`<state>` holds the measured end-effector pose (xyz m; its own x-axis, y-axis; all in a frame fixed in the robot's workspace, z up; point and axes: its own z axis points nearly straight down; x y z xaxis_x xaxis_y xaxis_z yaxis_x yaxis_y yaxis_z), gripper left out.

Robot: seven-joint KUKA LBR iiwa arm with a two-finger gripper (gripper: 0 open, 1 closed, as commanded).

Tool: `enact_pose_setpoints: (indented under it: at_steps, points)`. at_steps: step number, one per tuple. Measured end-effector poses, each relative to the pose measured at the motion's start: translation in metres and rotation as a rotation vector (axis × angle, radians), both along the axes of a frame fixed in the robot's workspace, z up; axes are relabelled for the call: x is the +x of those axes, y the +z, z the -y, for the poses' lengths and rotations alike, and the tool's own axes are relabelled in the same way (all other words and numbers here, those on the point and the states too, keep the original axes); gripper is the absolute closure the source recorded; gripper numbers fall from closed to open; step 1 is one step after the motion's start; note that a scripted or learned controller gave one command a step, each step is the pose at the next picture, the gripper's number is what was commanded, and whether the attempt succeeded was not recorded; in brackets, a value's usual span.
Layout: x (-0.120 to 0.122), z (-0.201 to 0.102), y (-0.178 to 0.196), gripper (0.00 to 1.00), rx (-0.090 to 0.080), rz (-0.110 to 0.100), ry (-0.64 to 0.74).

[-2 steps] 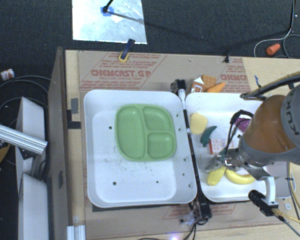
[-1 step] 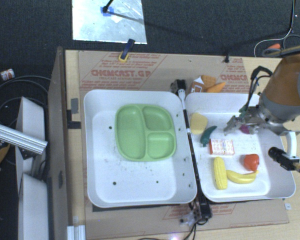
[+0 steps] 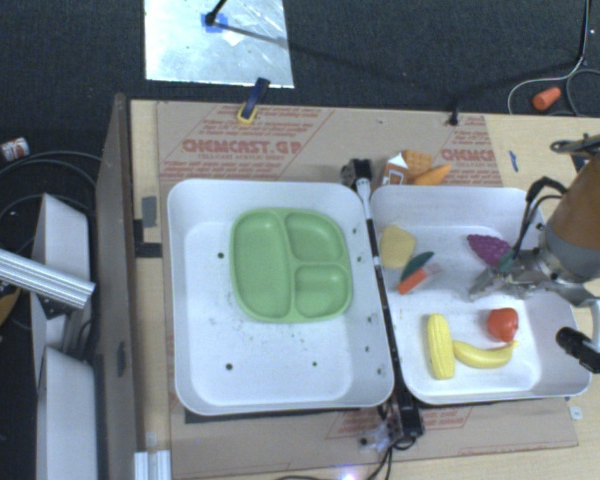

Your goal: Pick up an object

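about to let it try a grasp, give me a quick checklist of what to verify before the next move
1. Gripper over the right bin: ok.
2. Nothing between its fingers: ok, no object is held.
3. Nearest targets free to grasp: ok, purple grapes and red tomato lie apart.
4. Banana and corn separation: not ok, they touch.
5. Gripper height above the bin floor: cannot tell.
6. Green plate in the left bin out of the way: ok.
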<state>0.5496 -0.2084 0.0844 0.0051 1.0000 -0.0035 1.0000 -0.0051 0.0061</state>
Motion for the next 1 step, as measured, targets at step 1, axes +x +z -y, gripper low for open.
enact_pose_setpoints:
  at_steps: [1]
  points:
    - [-0.0516,-0.0036,-0.0003,0.00,0.004,-0.008,0.003]
